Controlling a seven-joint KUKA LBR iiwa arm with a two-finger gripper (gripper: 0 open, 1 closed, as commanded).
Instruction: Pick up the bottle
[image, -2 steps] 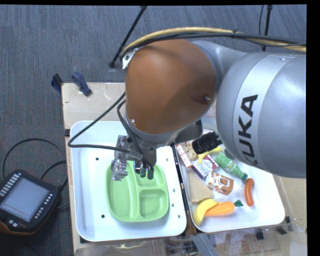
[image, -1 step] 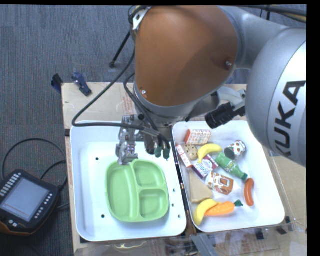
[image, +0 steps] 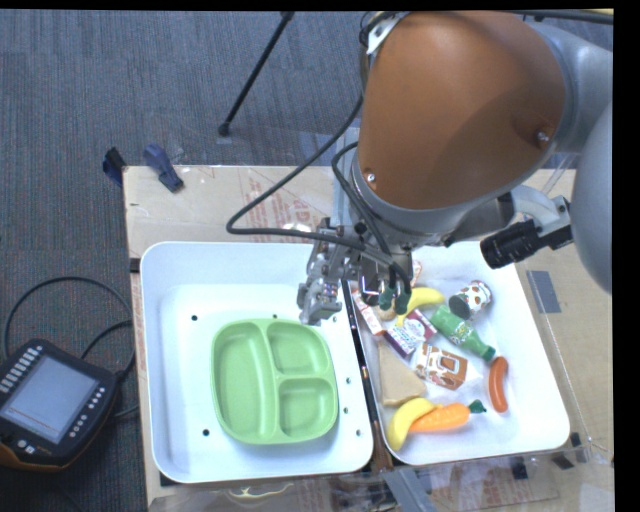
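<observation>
Arm: we see the grey arm (image: 470, 110) with its orange band filling the upper right, reaching down toward the strip between the two bins.
Gripper: the gripper (image: 335, 285) hangs over the inner edge of the left bin, just above the tray's upper right corner; whether it is open or closed we cannot tell, and we see nothing in it.
Bottle: the green bottle (image: 462, 333) lies on its side in the right bin, tilted, near the bin's middle, well right of the gripper.
Left bin: the left bin (image: 170, 330) holds a green tray (image: 275, 380) with three compartments.
Right bin: in the right bin (image: 540, 400) we see a banana (image: 424, 297) by the upper left, a small can (image: 472, 298) just above the bottle, a purple carton (image: 405, 335) left of the bottle, an orange carton (image: 441, 367) below it, a sausage (image: 498, 384) to the right, and a carrot (image: 440, 418) beside a second banana (image: 402, 422) at the front.
Table: the brown table (image: 200, 195) carries both bins; black cables (image: 290, 200) run across it.
Floor: a pendant (image: 50, 405) with a screen lies on the carpet at the left.
</observation>
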